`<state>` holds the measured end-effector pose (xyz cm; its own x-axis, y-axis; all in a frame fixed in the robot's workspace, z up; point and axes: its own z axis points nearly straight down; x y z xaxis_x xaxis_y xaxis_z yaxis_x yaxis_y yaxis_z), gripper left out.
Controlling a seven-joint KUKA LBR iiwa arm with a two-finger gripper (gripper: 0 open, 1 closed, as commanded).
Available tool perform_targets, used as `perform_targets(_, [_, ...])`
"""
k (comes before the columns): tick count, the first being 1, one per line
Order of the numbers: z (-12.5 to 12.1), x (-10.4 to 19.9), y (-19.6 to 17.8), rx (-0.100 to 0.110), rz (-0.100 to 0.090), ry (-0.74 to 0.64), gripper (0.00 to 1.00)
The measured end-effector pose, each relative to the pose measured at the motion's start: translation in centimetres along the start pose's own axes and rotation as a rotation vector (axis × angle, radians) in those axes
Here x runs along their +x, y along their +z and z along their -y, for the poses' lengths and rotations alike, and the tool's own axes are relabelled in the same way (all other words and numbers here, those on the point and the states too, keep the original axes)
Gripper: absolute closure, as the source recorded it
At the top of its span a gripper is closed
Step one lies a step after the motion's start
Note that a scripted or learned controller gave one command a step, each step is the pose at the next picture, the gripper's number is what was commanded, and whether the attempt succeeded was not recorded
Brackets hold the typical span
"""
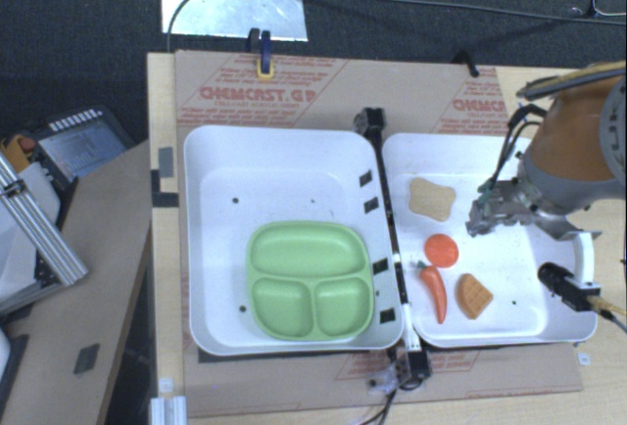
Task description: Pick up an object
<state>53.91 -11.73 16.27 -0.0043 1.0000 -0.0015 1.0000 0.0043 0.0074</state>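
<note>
Over the right bin [509,320], arm [578,144] reaching from the right, gripper [483,217] lowered beside bread slice [432,199], grip state unclear

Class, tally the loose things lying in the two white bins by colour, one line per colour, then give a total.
Green: 1, the divided plate
Red-orange: 2, the round tomato and the chili pepper
Tan: 1, the bread slice
Orange-brown: 1, the waffle-like piece
Total: 5
</note>
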Motion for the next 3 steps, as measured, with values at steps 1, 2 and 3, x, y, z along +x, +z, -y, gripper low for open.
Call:
perform_targets(1, [-0.4,-0.5,-4.5,0.001,0.000,0.001,1.00])
perform_targets(2, [-0.5,-0.5,-6.9,0.003,-0.001,0.000,1.00])
perform_targets(3, [0.1,5.8,-6.8,0.006,-0.004,-0.006,1.00])
